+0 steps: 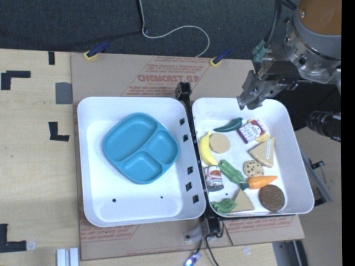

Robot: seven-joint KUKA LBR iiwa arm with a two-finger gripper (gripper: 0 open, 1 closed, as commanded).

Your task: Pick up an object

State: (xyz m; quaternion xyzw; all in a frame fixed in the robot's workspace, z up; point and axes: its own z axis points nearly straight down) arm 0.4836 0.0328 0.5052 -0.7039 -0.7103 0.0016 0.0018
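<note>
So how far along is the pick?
Nothing looks picked yet. The gripper hangs over the far edge of the right bin, nothing visibly in it. The toy food, such as the banana and carrot, lies in the bin. Descent, grasp and lift remain.

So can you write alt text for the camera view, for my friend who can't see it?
A robot arm's gripper hangs over the far edge of the right white bin, which holds toy food such as a banana, a carrot and a cookie. The left white bin holds a blue divided plate.
</note>
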